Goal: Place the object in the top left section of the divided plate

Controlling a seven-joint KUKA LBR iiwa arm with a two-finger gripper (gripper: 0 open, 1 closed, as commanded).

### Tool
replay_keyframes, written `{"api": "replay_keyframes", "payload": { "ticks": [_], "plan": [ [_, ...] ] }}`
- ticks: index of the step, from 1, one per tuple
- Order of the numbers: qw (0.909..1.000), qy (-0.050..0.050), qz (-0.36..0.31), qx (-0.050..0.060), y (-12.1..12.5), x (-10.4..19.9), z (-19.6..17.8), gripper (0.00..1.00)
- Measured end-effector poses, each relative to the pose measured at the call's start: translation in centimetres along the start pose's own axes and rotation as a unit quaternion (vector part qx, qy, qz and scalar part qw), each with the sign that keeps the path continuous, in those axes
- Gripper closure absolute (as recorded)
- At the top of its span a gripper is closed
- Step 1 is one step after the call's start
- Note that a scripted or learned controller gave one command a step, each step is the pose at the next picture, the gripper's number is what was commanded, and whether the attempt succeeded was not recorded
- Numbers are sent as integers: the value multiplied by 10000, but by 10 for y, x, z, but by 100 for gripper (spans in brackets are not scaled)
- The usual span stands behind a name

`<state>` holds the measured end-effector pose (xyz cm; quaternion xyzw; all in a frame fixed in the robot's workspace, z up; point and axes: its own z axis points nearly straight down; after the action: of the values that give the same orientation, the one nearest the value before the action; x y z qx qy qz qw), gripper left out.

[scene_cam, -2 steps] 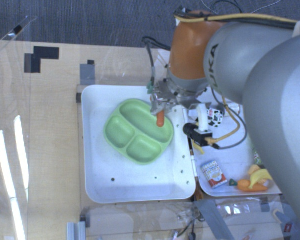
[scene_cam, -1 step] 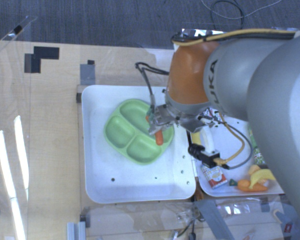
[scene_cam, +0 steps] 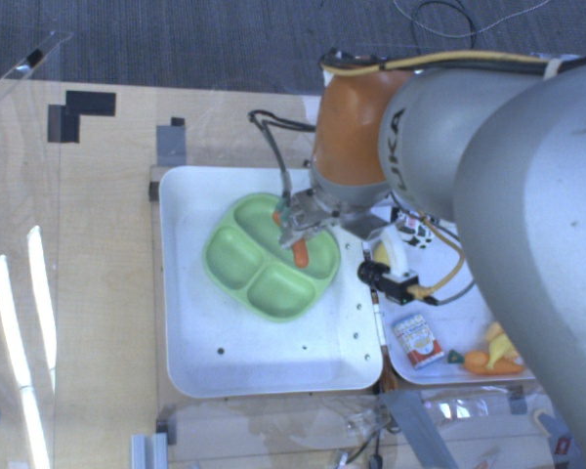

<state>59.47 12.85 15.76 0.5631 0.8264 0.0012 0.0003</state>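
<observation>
A: What is seen nearest the lens?
B: The grey arm, above the white bin.
A: And the divided plate?
B: It is spread under the gripper, with bare bin floor left around it.
A: The object?
B: An orange carrot, gripped at its top end, is hung lengthwise down from the fingers over the plate's right compartment.

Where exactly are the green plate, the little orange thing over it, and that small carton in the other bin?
green divided plate (scene_cam: 236, 254): camera view, left compartment floor.
orange object (scene_cam: 300, 254): camera view, its lower end.
small carton (scene_cam: 417, 340): camera view, its top face.
</observation>
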Motion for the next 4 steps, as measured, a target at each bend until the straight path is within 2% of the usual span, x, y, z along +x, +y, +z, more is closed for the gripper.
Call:
{"api": "replay_keyframes", "payload": {
  "ticks": [1, 2, 3, 4],
  "plan": [
    [9993, 3, -373, 7, -20, -4, 5, 100],
    [9983, 0, -582, 1, -1, -10, 27, 100],
    [9982, 0, -606, -2, -16, -9, 33, 100],
    [9961, -1, -880, -2, -14, 3, 23, 100]
  ]
}}
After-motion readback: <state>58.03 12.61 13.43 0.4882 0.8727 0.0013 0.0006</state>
